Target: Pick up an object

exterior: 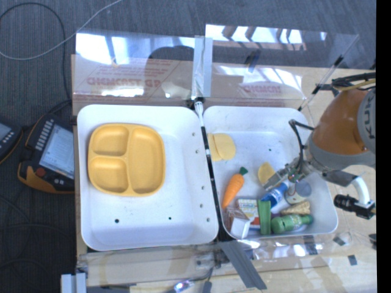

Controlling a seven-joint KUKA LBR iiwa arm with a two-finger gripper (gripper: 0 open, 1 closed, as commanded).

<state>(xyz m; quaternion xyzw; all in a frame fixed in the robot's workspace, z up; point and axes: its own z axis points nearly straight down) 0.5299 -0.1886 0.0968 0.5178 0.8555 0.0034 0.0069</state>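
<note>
So the gripper [287, 177] is down low in the right bin [256, 130], right in the middle of the clutter. Honestly I can't tell from this angle if the fingers are open or closed; they're small and the wrist blocks a lot. Nothing is clearly pinched between them, so I wouldn't call it a grab.

What's around the tips: a blue bottle [276, 195] lies just below them, slanted, close enough that it might be touching. It looks like the target to me, but that's a guess. A yellow chip [266, 173] sits just to their left. The carrot [233, 188] is further left, tilted with its green top up. Below the bottle there's a green bottle [292, 223] lying flat, a green stick [264, 217] upright-ish beside it, and a small box [246, 209] to the left of those. A pale yellow disc [223, 146] is well off to the upper left, by the divider.

Everything's slid into the near corner in a heap, which is probably why the arm comes in so steep; there's not much room to get around one item without nudging its neighbours.

The left bin [110, 224] just has a yellow tray [127, 159], well apart from the action.
</note>
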